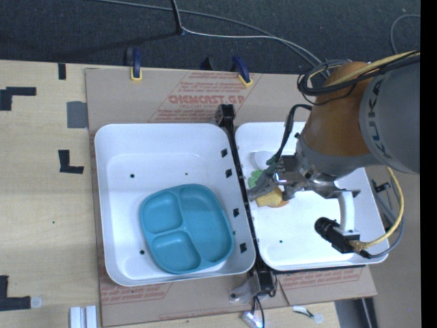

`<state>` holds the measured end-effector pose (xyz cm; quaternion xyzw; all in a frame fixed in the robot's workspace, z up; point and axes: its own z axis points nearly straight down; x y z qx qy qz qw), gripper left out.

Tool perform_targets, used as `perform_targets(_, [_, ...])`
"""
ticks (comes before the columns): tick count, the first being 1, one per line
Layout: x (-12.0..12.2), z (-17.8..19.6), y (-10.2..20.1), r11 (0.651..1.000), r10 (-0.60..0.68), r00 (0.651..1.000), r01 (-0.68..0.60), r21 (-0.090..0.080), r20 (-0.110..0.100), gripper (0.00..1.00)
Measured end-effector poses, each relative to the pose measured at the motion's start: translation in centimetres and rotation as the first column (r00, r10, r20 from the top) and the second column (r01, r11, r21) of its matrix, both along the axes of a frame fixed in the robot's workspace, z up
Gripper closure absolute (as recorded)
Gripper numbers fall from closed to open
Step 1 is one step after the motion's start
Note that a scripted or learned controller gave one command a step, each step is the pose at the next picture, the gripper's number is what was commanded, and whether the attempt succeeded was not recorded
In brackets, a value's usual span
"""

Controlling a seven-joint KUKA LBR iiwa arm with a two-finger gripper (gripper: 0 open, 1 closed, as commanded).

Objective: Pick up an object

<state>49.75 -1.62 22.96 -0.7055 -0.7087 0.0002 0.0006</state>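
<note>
Your pincer sits low in the right bin, close to the divider between the two bins; you cannot tell from this angle how it is set. Just beside its tip lie a yellow object and a small green object, near that divider. Across the divider, the left bin holds a blue sectioned plate. Both bins rest on the table.

One camera sits high above the bench and looks down at a slant. It sees both white bins, far enough to fit them. The arm comes in from three o'clock.
</note>
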Motion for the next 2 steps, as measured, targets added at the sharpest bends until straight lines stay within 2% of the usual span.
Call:
perform_targets(1, [-0.8,0.7,5.1,1.000,0.001,1.000,-0.001,0.000,0.001,1.00])
perform_targets(2, [-0.6,-1.0,10.3,1.000,0.000,1.000,0.000,-0.001,-0.001,1.00])
